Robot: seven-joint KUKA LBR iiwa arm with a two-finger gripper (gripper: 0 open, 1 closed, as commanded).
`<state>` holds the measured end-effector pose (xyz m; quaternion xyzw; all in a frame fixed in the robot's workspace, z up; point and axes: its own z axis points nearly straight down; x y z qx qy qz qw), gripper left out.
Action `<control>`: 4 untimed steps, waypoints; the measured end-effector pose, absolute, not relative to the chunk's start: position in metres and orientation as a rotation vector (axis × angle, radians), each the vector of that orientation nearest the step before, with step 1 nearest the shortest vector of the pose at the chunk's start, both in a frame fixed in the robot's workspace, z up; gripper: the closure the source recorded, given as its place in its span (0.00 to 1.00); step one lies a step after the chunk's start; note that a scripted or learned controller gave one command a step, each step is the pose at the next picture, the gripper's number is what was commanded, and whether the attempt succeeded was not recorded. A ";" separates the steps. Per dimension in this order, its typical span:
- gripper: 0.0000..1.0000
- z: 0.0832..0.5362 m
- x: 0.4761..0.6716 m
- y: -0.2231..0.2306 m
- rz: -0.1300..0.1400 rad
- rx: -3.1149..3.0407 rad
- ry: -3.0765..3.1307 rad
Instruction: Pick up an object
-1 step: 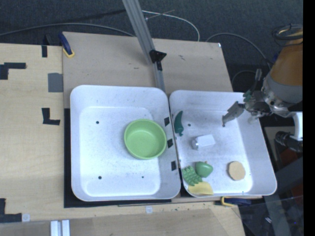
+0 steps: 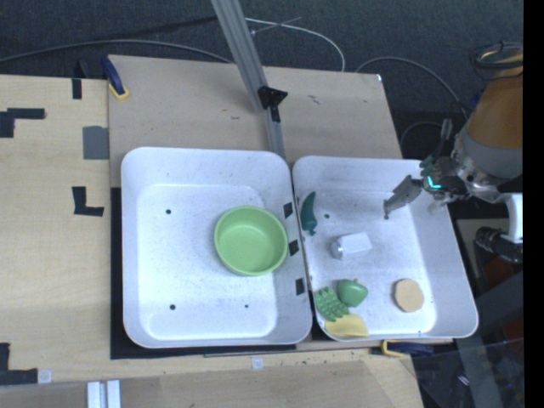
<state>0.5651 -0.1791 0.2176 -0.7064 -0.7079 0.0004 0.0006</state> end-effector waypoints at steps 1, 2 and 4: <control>0.00 0.165 0.559 -0.188 0.007 -2.218 -2.218; 0.00 0.114 0.568 -0.183 -0.011 -2.226 -2.226; 1.00 0.098 0.568 -0.181 0.002 -2.217 -2.224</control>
